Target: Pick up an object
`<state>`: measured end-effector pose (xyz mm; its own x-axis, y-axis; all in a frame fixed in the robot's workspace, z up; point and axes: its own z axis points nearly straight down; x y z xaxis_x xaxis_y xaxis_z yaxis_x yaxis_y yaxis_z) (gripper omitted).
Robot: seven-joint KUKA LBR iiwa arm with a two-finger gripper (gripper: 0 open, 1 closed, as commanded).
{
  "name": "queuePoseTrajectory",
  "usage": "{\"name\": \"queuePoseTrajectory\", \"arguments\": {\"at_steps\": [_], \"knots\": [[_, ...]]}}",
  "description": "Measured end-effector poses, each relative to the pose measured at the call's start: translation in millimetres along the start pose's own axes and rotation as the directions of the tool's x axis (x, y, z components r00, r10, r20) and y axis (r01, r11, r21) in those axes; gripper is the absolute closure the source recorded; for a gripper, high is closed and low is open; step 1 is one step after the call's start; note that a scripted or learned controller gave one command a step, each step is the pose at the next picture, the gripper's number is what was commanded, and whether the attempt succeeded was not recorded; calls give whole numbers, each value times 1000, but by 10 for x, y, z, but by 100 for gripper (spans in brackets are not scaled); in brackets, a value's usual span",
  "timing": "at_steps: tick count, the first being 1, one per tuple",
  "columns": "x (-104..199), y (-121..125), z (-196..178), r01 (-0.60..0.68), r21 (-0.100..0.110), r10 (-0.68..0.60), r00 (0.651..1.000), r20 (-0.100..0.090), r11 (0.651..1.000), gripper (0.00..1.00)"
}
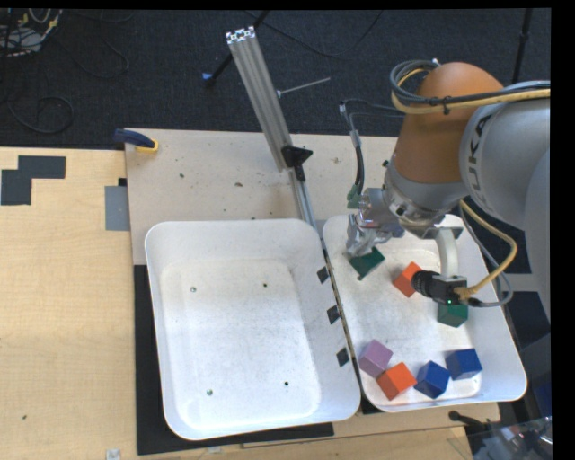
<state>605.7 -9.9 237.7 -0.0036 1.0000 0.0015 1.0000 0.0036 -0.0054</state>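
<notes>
Camera view puts your gripper (362, 244) right over the dark green block (367, 263) by the right bin (503, 382) wall, jaw state unreadable, so it could slip sideways.

Bright, even overhead light; sharp focus, faint soft shadows.

floor: dark carpet (135, 63) along the top, black cables (27, 27) at top-left corner
table: light wood top (63, 296), pale plywood panel (216, 171) under the bins, small dark specks on it
table marks: dark grey rectangular patches (31, 175) at left
clamp: blue-and-yellow clamp (137, 140) at panel's far-left corner
post: slanted aluminium profile (265, 99) rising from the panel
light: even, soft shadows
</notes>
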Motion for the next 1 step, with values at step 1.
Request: {"name": "queuePoseTrajectory", "arguments": {"at_steps": [1], "knots": [[557, 64, -10, 0, -3, 0, 1000, 0, 1000, 100]]}}
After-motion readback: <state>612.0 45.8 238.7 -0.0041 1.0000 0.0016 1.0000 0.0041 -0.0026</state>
